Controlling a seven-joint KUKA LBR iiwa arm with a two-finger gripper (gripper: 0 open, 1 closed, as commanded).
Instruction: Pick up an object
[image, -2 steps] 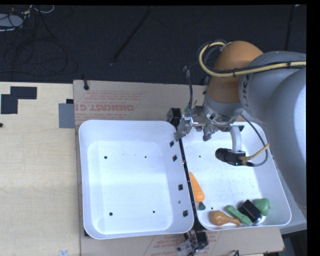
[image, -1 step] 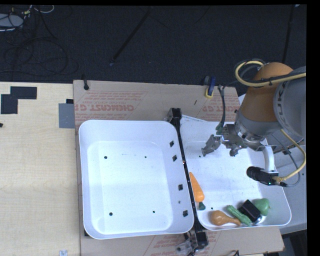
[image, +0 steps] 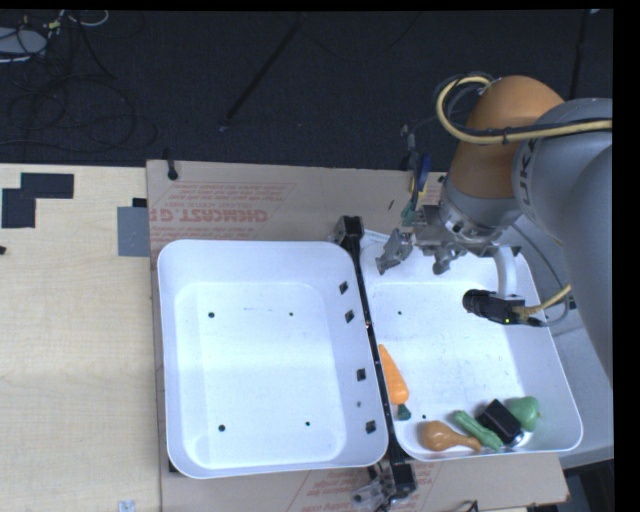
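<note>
A: Bins, shallow white plastic, count two, side by side on the pale wooden table (image: 70, 350). Left bin (image: 190, 270): bare white floor with a few small dark dots, open room across it from wall to wall. Right bin (image: 560, 390): open floor through the middle and far part; items crowd the near edge and the divider side.

B: Contents of the right bin, itemised?

A: One orange carrot-shaped toy (image: 393, 377), lying just beside the black divider strip (image: 365, 340) between the bins. One tan pear-shaped piece (image: 443, 435) against the near wall. One long green pod-shaped piece (image: 478, 430) next to it. One small black block (image: 499, 421) touching the pod. One green rounded lump (image: 523, 409) at the near right corner. One small dark green bit (image: 403, 411) below the carrot. Six pieces in all, as far as can be told.

B: Arm and hand?

A: One grey arm with an orange band (image: 505, 130), entering from the right. Hand (image: 420, 258) sits over the far edge of the right bin, well apart from the items; two fingers spread apart, nothing between them. One black cable fitting (image: 492, 303) hangs over the right wall.

B: Beneath the bins?

A: One brown cardboard sheet (image: 250, 200), printed in red.
</note>
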